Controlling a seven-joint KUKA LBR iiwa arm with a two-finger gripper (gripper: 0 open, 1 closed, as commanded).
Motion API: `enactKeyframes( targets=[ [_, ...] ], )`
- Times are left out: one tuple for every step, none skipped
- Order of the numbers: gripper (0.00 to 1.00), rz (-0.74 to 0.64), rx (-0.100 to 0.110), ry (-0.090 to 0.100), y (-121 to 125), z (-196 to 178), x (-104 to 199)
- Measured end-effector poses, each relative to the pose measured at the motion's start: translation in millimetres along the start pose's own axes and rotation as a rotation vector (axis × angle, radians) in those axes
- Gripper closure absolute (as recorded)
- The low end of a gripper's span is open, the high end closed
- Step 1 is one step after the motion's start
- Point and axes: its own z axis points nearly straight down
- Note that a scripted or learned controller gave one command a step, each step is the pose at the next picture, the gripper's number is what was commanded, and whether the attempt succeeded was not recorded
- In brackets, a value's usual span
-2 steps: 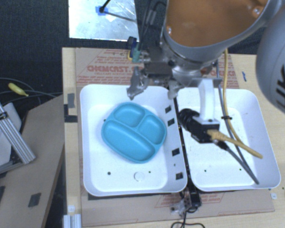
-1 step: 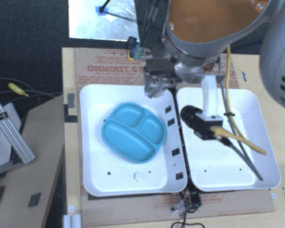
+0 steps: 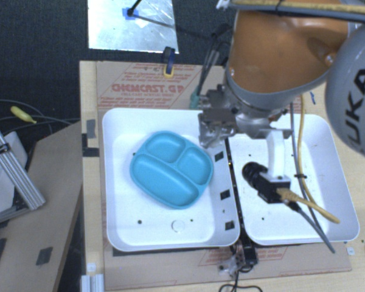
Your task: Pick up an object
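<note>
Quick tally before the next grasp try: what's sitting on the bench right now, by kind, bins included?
White bins: 2, the left bin and the right bin
Blue divided plates: 1, the plate lying in the left bin
Total: 3
The gripper sits above the inner edge of the left bin, near the plate's upper right rim.
</note>
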Motion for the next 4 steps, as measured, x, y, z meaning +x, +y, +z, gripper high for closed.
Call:
enactKeyframes(
  targets=[
    [1.0,-0.009,-0.009,0.004,0.9,-15.1,2.8],
    [1.0,-0.001,-0.012,0.004,0.5,-59.0,-43.9],
    [1.0,-0.003,-0.006,0.003,11.7,-41.2,-45.5],
    [1.0,-0.016,0.0,0.003,-1.8,31.9,45.4]
  ],
)
